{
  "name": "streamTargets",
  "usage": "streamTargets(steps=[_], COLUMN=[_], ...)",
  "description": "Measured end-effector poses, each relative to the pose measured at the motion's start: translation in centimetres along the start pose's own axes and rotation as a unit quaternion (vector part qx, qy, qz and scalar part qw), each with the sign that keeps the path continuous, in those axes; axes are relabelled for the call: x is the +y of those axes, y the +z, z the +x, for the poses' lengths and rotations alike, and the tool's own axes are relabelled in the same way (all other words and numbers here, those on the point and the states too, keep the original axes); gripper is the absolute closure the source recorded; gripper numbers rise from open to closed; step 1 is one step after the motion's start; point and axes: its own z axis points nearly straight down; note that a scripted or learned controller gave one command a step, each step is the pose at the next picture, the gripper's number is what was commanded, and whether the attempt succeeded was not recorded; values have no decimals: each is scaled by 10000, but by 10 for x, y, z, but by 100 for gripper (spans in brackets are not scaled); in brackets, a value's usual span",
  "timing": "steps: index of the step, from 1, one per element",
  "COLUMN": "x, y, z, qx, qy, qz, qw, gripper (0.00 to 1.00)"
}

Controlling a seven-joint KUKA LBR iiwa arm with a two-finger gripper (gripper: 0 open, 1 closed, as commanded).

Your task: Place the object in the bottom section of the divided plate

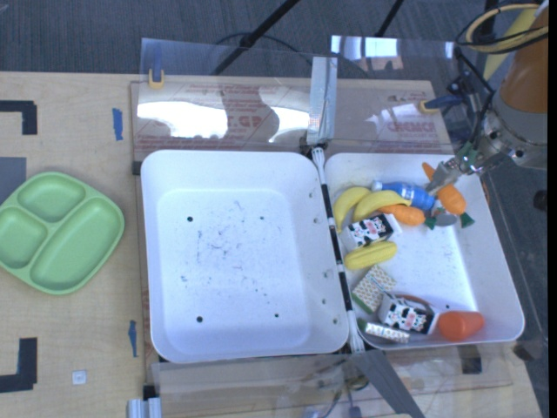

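My pincer (452, 171) hangs over the far right corner of the right bin (487, 277), just above the toy carrot (451, 197). I cannot tell from here whether it is open or closed, and nothing shows gripped in it.

No single thing is marked out as the one to move; the candidates all lie in the right bin. The carrot lies nearest me, its long axis running from the far left to the near right, green leaves at the near right end. Beside it a blue bottle (407, 192) lies on its side, long axis roughly left to right, white cap end toward the left. Two bananas (365, 204) curve together near the divider, and a third banana (371, 254) lies closer to the near side, stretched left to right. An orange-red piece (459, 324) rests in the near right corner.

The green divided plate (59, 231) sits on the counter (78, 103) well apart to the left, past the left bin (165, 181). Its large section is tilted, running from near left to far right.
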Motion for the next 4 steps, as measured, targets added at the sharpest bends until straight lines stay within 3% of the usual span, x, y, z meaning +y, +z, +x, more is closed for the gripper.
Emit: streamTargets(steps=[1, 2, 3, 4], x=[29, 122, 74, 120], y=[62, 28, 62, 45], z=[72, 105, 192, 251], qx=[13, 3, 12, 2], qy=[-697, -608, -1860, -1625], qz=[6, -10, 0, -17], qw=[9976, 9981, 9825, 9867], gripper=[100, 100, 100, 100])
